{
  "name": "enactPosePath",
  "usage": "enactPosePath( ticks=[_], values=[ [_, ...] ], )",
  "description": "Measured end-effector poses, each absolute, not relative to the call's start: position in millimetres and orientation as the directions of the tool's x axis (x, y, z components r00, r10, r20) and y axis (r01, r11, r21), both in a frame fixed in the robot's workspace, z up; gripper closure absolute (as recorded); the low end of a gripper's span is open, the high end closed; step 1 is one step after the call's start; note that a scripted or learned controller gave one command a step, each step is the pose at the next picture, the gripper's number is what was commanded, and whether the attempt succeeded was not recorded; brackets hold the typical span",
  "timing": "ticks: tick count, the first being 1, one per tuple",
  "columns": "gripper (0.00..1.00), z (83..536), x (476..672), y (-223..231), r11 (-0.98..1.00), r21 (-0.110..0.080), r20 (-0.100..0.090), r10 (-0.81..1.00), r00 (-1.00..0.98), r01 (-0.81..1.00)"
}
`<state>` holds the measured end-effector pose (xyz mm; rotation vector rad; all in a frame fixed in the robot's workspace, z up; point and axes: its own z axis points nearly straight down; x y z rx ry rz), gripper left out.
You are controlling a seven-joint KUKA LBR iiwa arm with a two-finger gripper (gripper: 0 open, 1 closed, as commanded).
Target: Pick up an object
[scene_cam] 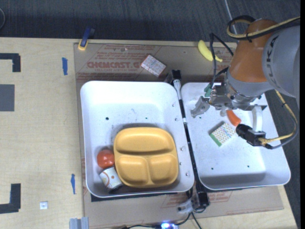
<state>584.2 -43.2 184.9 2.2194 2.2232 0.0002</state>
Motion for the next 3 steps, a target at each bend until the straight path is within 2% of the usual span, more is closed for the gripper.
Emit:
enactPosePath(
  ticks=[1,2,3],
  values=[
    [0.00,89,581.4,-97,-0.001,0.012,-0.006,1.000,0.001,1.000],
    [0.00,89,525.8,-96,0.000,0.015,-0.003,1.000,0.000,1.000],
    [1.00,100,527.0,-98,-0.003,0.020,-0.008,1.000,0.003,1.000]
  ],
)
